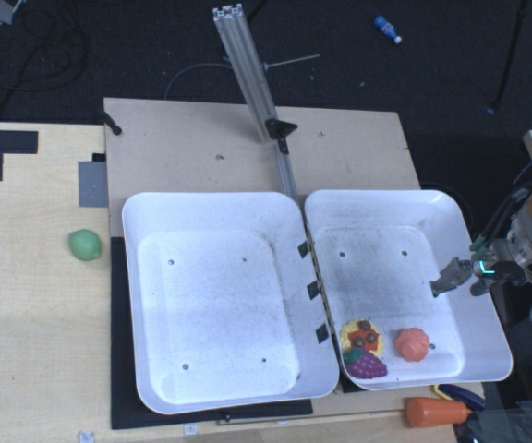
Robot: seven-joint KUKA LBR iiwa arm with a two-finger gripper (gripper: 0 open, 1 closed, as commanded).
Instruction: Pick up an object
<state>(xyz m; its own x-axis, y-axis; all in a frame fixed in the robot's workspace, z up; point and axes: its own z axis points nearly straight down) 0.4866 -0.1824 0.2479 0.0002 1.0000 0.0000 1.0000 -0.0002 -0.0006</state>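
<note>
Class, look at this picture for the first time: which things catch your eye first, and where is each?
The two white bins fill the middle. Small bright toys and an orange ball lie in the right bin's near corner. A green ball sits alone on the bench, left of the bins.

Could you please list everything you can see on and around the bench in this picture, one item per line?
white bins: two, white, side by side on the bench
orange-red fruit: one, orange-red, near corner of the right bin
purple grapes: one bunch, purple, right bin, left of the orange-red fruit
yellow toy: one, yellow with red marks, right bin, touching the grapes on their far side
green ball: one, green, on the wooden surface left of the bins
orange object: one, orange, on the bench edge just outside the right bin
metal bar: one, grey, slanting beyond the bins
blue item: one, blue, on the dark floor
gripper: one, dark, at the right bin's right rim
</note>
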